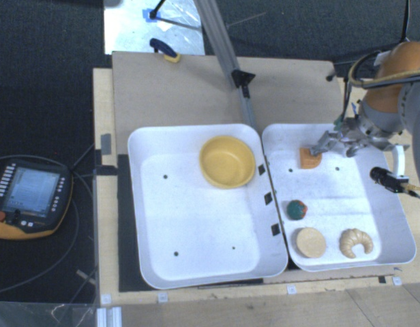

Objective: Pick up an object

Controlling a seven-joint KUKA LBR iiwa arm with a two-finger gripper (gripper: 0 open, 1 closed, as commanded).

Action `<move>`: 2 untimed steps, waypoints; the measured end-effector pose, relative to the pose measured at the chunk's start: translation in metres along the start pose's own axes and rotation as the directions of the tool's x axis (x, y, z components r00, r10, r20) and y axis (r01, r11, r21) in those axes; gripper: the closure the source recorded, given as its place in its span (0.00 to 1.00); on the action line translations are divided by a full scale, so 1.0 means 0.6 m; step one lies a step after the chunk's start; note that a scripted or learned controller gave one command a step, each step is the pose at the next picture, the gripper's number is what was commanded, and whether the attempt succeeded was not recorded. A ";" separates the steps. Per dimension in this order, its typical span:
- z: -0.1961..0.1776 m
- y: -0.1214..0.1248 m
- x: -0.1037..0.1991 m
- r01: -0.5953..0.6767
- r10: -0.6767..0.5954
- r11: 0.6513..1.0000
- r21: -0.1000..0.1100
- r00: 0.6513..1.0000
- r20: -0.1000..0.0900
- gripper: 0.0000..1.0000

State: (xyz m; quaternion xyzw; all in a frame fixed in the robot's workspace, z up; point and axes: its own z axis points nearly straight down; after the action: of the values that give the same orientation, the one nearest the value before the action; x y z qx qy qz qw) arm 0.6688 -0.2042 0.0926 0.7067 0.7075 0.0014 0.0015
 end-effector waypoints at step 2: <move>-0.095 -0.004 -0.002 -0.001 0.001 1.000 0.001 1.000 0.001 1.00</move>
State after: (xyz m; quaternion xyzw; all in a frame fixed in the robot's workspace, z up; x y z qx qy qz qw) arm 0.6664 -0.2055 0.1496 0.7071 0.7071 0.0008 0.0015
